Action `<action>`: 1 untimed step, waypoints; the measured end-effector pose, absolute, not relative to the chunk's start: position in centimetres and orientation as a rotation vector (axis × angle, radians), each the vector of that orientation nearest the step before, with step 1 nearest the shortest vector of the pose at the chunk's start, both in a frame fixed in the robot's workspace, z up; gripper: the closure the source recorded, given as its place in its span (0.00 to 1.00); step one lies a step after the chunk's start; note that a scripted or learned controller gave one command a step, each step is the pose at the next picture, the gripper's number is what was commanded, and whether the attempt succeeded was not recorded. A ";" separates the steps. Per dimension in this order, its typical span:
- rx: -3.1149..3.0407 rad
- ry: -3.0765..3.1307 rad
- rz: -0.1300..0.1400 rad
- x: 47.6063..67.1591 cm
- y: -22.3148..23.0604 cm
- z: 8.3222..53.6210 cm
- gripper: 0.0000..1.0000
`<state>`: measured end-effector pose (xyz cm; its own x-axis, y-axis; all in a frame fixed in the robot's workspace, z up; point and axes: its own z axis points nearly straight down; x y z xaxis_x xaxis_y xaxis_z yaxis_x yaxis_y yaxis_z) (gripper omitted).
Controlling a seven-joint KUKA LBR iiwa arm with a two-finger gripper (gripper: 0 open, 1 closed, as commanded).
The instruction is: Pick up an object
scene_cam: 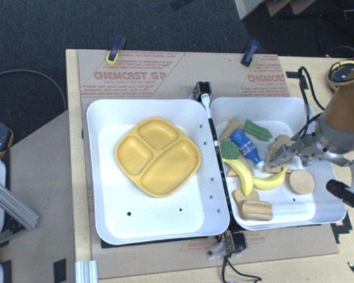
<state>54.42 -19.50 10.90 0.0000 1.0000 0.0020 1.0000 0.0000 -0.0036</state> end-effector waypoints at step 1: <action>-2.218 -2.221 -0.006 54.7 -19.4 8.8 0.00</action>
<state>54.65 -19.36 8.80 -0.0011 1.0000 0.0046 1.0000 0.0011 0.0009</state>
